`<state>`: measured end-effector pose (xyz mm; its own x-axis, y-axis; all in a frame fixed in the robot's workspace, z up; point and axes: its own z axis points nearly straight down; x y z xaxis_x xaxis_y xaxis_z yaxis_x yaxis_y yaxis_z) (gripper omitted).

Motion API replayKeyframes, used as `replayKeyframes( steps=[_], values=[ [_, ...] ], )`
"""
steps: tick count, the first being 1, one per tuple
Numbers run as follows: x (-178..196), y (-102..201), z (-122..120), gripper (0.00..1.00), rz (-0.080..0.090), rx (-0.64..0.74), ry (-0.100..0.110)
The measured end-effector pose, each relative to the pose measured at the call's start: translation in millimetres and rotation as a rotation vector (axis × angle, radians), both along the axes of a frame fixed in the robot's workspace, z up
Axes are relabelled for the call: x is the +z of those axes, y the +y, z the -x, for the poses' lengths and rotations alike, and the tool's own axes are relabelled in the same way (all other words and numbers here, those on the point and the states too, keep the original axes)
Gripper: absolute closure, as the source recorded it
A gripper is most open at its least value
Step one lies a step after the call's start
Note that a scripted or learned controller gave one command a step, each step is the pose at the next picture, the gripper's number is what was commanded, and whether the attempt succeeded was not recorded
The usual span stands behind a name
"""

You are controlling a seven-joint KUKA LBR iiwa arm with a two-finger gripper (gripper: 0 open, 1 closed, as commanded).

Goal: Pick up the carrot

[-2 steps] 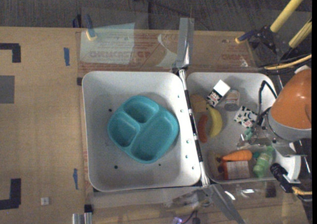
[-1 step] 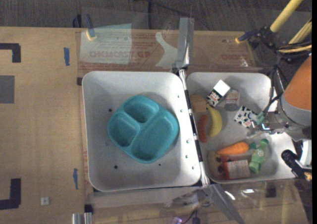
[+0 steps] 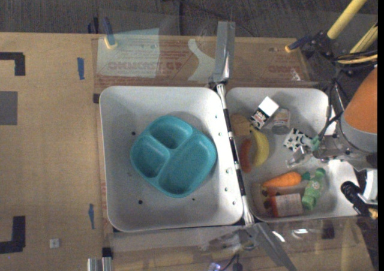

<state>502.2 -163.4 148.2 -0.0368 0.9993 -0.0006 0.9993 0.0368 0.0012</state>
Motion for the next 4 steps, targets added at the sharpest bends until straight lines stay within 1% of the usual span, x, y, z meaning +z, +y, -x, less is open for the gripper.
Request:
replayKeyframes(
  steps=[1, 2, 3, 4],
  values=[
    [-58, -16, -22, 0.0, 0.0, 0.074, -0.008],
    [-58, 30, 19, 0.0, 0.006, 0.265, -0.013],
    [-58, 30, 19, 0.0, 0.006, 0.265, -0.013],
    [-47, 27, 17, 1.0, 0.014, 0.262, -0.021]
  ],
)
